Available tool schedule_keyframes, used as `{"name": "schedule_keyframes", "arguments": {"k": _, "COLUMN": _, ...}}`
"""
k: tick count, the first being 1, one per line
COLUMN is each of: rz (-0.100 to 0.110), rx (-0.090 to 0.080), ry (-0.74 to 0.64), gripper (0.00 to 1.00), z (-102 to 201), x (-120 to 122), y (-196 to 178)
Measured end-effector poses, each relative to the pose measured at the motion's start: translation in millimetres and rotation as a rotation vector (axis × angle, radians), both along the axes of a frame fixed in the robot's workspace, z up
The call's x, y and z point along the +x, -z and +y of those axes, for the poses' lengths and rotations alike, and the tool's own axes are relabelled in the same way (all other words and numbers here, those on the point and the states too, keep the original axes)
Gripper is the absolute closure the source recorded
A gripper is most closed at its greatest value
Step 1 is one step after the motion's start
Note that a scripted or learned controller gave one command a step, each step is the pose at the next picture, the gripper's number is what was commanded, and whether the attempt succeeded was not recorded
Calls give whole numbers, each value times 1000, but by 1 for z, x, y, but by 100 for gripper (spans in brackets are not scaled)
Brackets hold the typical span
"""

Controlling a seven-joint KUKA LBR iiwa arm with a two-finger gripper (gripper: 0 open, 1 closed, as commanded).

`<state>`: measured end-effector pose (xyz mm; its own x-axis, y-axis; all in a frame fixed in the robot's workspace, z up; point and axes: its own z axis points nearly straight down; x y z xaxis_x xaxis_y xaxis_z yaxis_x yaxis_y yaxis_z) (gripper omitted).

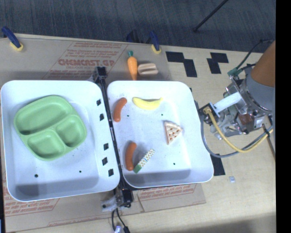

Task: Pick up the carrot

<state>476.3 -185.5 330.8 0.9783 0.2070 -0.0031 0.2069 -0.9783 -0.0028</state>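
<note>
Starting at the left, you have the left bin (9,144) with a green divided plate (49,126) in it, nothing you need. Move right and look past the bins' far edge: the carrot (131,65) lies on the bare tabletop (242,198), outside both bins, just beside a small bun-like toy (147,69). Its green top points away from the bins and its orange tip points toward them.

Next comes the right bin (200,166), which holds two sausages (119,108) (130,155), a banana (146,102), a pizza slice (172,131) and a small striped piece (145,159). Don't mistake the orange-red sausages for the target.

Furthest right, the claw (223,122) hangs over the tabletop just outside the right bin, well apart from the carrot; whether it is wide or narrow I cannot tell amid the cables.

As for handling, the carrot looks like a light, stiff plastic toy, likely smooth and tapered, so it may squirt out toward the thin end. You would do best to close across the thick orange body just below the green top, squeezing across its width, and keep clear of the bun.
</note>
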Motion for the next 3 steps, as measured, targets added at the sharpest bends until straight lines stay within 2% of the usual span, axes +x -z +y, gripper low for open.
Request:
{"name": "schedule_keyframes", "arguments": {"k": 1, "rz": 2, "rx": 2, "ry": 0, "gripper": 100, "z": 114, "x": 0, "y": 31}}
{"name": "schedule_keyframes", "arguments": {"k": 2, "rz": 0, "rx": 1, "ry": -4, "gripper": 100, "z": 77, "x": 0, "y": 14}}
{"name": "schedule_keyframes", "arguments": {"k": 3, "rz": -1, "rx": 0, "ry": -73, "gripper": 100, "z": 23, "x": 0, "y": -53}}
